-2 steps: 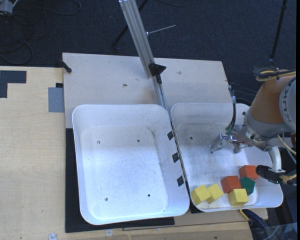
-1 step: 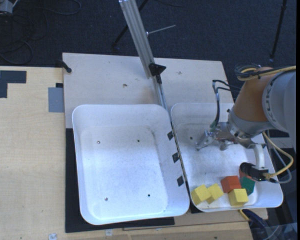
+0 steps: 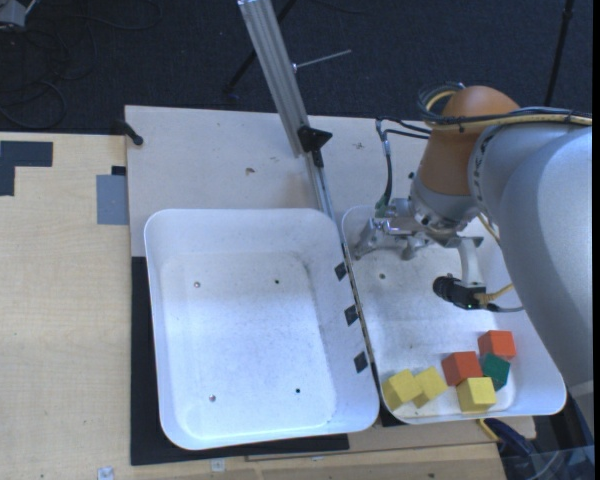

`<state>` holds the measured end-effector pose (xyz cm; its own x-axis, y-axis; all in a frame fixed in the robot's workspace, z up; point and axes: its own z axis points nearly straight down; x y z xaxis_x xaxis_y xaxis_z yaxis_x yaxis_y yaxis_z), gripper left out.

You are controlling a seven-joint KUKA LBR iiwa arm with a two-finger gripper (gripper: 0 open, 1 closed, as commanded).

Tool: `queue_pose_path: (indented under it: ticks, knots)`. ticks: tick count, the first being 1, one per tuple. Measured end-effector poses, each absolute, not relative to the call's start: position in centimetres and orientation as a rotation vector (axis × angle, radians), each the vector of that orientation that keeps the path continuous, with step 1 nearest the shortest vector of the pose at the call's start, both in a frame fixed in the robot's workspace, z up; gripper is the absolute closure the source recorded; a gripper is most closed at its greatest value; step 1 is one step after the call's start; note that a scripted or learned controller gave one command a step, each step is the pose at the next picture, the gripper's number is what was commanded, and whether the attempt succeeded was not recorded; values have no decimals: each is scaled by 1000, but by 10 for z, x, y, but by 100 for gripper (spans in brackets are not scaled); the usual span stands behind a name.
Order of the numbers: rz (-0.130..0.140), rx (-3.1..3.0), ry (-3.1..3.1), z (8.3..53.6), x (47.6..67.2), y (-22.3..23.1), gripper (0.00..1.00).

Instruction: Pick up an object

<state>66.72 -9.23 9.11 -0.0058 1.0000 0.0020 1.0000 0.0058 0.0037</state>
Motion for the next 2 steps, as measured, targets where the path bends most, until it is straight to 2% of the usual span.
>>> queue_pose_path:
  ticks: [2]
  knots:
    - [-4,2215,2232,90,664,-94,0]
